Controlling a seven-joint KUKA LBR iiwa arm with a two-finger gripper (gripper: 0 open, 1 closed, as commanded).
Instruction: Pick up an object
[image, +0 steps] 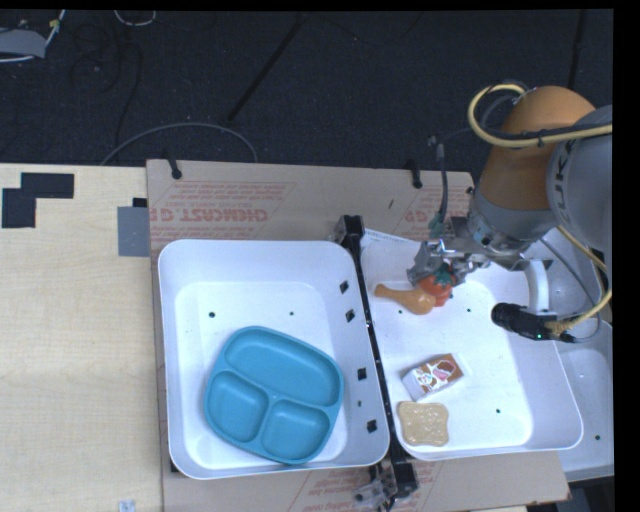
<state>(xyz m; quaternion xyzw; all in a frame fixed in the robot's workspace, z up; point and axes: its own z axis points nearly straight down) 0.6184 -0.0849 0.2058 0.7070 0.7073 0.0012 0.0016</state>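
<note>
- While my gripper (437, 268) is hanging low over the far end of the right bin (560, 425), I am judging this to be the closing stage of a grasp; whether my fingers are parted or already pinched, I cannot tell, since the wrist hardware is masking them from above.
- I am working directly over a small red-orange piece (438, 289), which is lying against the thick end of a tan, gourd-shaped toy (404, 296); whether they are one object or two, I cannot tell.
- I am treating that pair as my target: to do this well, I am wanting the jaws astride the rounded body, not its thin neck, which is pointing toward the divider (362, 330) and would probably slip out.
- I am also advising a straight vertical lift, because the bin's far wall is close behind the tool and a sideways drag could jam the toy against it.
- Farther toward the near edge, a small printed packet (433, 376) and a flat tan slab (424, 423) are lying well apart from my tool; I am regarding them as fallback picks.
- In the left bin (190, 275), a blue divided tray (272, 394) is resting flat, away from this step.
</note>
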